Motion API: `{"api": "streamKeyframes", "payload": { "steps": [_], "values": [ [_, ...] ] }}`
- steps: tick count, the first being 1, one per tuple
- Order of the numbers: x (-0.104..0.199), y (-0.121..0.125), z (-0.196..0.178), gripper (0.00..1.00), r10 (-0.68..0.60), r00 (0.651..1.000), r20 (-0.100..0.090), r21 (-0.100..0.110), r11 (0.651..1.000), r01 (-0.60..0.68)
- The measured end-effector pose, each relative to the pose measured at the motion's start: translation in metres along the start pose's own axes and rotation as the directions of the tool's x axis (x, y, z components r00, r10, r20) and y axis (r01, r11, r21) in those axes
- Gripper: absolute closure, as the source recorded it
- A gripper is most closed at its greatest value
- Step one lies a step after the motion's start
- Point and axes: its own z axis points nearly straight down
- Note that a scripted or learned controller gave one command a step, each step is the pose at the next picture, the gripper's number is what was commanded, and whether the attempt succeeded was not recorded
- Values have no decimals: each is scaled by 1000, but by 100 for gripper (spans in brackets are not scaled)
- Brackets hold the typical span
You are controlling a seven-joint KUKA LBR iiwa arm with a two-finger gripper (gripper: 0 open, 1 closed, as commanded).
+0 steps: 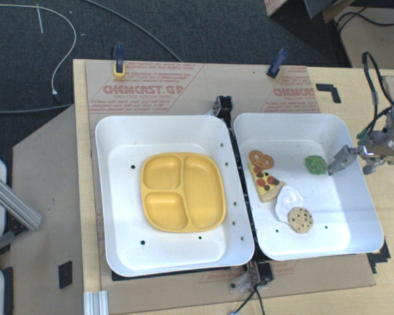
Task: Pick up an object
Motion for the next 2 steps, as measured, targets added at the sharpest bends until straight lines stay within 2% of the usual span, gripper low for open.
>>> {"api": "streamKeyframes", "payload": {
  "steps": [1, 2],
  "values": [
    [1, 3, -8, 0, -4, 1000, 4, -14, 1000, 4],
    [7, 9, 52, 0, -5, 1000, 1, -8, 1000, 5]
  ]
}}
